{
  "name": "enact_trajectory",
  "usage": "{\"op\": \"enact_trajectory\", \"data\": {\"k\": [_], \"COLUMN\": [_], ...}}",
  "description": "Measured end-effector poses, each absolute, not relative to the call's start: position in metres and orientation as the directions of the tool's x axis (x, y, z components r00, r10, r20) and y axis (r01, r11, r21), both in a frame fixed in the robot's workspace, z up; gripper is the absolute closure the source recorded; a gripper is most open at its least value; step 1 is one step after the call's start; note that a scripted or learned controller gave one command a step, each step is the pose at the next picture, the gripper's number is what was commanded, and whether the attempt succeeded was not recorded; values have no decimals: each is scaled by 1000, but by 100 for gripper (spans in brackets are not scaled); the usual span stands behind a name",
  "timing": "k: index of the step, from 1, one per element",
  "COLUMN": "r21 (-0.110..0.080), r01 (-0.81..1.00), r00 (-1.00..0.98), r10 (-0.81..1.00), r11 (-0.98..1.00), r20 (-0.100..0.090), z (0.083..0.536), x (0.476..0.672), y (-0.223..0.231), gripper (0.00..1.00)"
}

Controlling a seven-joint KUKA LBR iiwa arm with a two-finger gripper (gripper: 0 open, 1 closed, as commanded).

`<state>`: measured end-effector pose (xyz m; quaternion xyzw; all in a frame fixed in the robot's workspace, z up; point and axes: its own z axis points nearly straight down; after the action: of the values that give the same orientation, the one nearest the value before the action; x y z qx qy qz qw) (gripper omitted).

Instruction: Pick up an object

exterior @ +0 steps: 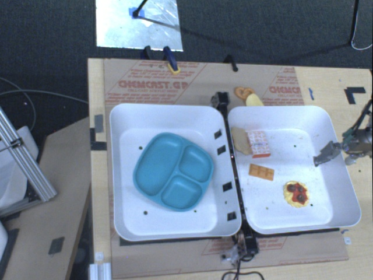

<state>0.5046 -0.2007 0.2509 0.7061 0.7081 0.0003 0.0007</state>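
Reaching in from the right edge of the view, the tool hangs over the right rim of the right bin; whether it is open or closed cannot be told, and nothing can be made out in its grip. Nearest to it, lower and to its left, lies a small yellow pizza toy with red topping. Farther left sits an orange waffle piece, and just above that a white box with pink print leans against a tan flat piece. Well to the left of the tool, in the left bin, rests a teal divided plate. Both bins stand on the counter.
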Motion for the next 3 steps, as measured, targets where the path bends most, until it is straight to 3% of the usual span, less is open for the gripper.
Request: {"op": "enact_trajectory", "data": {"k": [1, 2, 3], "r21": [5, -7, 5], "r01": [1000, 1000, 1000], "r00": [-7, -9, -14], "r10": [1000, 1000, 1000], "r11": [7, 9, 14], "r20": [-2, 6, 3], "z": [262, 178, 210], "x": [506, 486, 488], "y": [-201, -132, -45], "gripper": [100, 100, 100]}}
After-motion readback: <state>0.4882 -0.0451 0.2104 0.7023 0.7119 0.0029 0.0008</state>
